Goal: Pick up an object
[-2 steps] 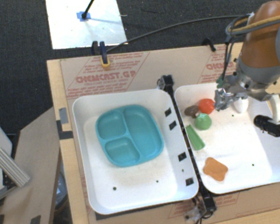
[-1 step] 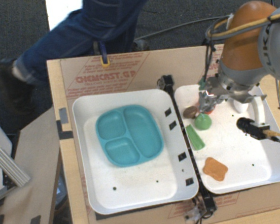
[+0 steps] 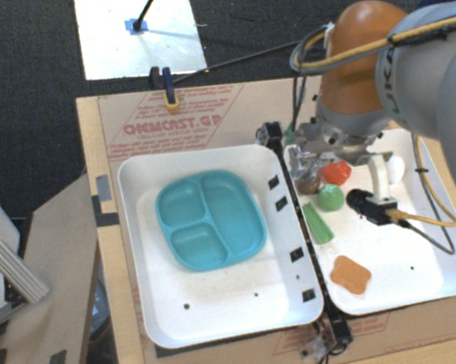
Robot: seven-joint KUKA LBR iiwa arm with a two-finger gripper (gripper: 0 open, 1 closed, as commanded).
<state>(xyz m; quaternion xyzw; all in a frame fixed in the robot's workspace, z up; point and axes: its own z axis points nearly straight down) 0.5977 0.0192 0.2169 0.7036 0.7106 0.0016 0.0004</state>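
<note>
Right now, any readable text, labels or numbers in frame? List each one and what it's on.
"CHEMCAST GP": red print on the brown protective sheet under the bins, above the left bin.
Smaller red lines above and below that: too blurred to read.
Red print on the sheet's front edge, below the bins: too blurred to read.
Blue mark on the white sheet at the top: a sticker or tape, no legible text.

One fixed camera looks down at a slant on both bins (image 3: 208, 159), the arm (image 3: 413, 69) entering from the right.
</note>
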